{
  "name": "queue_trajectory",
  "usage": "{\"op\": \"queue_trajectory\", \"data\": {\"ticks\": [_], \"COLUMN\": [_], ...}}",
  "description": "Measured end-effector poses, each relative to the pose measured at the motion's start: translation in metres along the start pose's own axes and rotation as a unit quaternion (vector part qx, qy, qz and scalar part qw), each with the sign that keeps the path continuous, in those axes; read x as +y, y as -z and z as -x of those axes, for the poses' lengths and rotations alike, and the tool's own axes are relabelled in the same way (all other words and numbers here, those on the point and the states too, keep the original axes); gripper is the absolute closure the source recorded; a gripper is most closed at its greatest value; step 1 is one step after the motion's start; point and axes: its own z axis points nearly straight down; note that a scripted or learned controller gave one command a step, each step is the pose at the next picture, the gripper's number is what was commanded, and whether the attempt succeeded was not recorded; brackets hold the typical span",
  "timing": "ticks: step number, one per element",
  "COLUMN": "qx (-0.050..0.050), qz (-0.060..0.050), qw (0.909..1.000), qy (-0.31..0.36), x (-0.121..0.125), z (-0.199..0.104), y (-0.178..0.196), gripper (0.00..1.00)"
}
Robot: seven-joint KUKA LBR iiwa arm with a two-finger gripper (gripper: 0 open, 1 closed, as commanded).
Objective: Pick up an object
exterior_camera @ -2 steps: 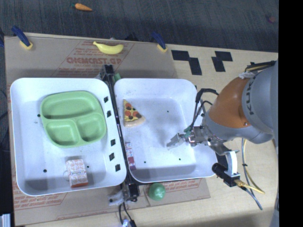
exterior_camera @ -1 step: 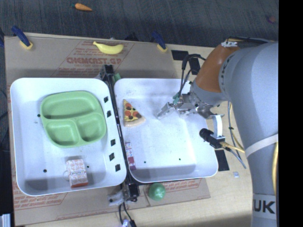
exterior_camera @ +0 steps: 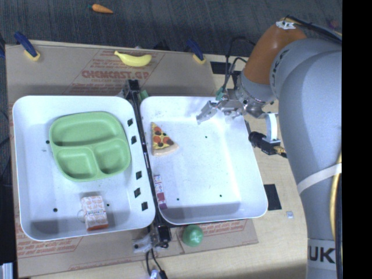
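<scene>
A pizza slice toy (exterior_camera: 161, 139) lies in the right bin (exterior_camera: 232, 196) near its left wall. In the left bin (exterior_camera: 29, 173) sits a green divided tray (exterior_camera: 90, 145), with a small red-and-white packet (exterior_camera: 93, 211) in front of it. My gripper (exterior_camera: 204, 113) hangs over the back of the right bin, to the right of the pizza slice and apart from it. Nothing shows between its fingers.
A yellow banana (exterior_camera: 133, 57) rests on the cardboard behind the bins. A green ball (exterior_camera: 192, 235) lies in front of the right bin. An orange carrot (exterior_camera: 102, 8) is on the floor at the back. The grey arm (exterior_camera: 308, 109) covers the right side.
</scene>
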Motion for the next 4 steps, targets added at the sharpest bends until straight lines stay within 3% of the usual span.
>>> {"op": "queue_trajectory", "data": {"ticks": [1,2,3,4], "qx": [0.001,0.001,0.0,0.0], "qz": [-0.004,-0.003,-0.003,-0.003], "qw": [1.0,1.0,1.0,1.0], "qy": [0.0,0.001,0.0,0.003], "x": [-0.134,-0.085,0.0,0.0], "z": [-0.058,-0.097,-0.106,-0.107], "y": [-0.041,-0.041,-0.041,-0.031], "gripper": [0.0,0.0,0.0,1.0]}}
